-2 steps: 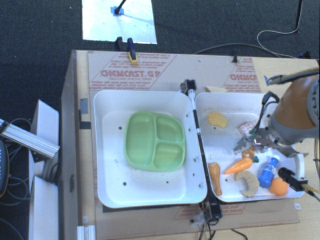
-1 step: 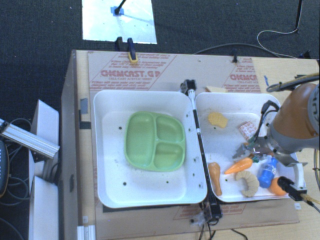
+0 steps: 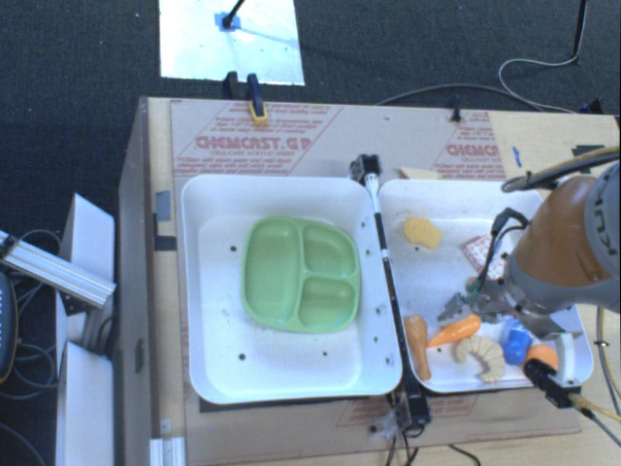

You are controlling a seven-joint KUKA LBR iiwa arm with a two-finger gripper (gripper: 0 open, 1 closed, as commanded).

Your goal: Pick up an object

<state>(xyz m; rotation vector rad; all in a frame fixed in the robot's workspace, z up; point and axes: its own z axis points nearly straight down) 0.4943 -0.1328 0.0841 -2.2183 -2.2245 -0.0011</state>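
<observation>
My gripper (image 3: 468, 305) hangs low over the right bin (image 3: 441, 194), near its front half, with the grey and orange arm (image 3: 568, 246) reaching in from the right. Just under and in front of it lies an orange carrot (image 3: 454, 332). A second orange piece (image 3: 417, 346) lies by the bin's left wall. A beige croissant-shaped piece (image 3: 485, 358), a blue piece (image 3: 514, 341) and a small orange piece (image 3: 541, 354) crowd the front right corner. Farther back sit a yellow piece (image 3: 422, 231) and a pink patterned piece (image 3: 476, 250), partly behind the arm.
The left bin (image 3: 209, 260) holds a green divided plate (image 3: 301, 275). A black divider rail (image 3: 384, 260) runs between the bins. Cardboard (image 3: 291, 139) lines the bench behind them, and a cable (image 3: 543, 66) trails at the back right.
</observation>
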